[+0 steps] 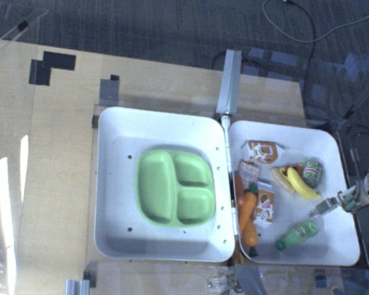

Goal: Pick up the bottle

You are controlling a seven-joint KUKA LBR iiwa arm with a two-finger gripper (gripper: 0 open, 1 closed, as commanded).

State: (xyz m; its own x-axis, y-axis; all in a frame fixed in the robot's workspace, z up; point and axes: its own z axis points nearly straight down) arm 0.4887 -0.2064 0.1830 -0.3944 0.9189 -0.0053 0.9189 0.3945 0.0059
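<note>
bottle [297, 234] lying tilted in right bin [349, 251], green, near front wall | hand [326, 206] just above it, beside banana [297, 182] | finger spread unreadable, cannot tell

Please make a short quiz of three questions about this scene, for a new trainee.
1. True or false: the green bottle stands upright.
2. Which bin holds the green divided tray: left or right of the view?
3. What lies nearest the gripper? A) carrot B) banana C) the tray

Key: 1. False, it lies on its side in the right bin. 2. The left bin. 3. B.
</note>
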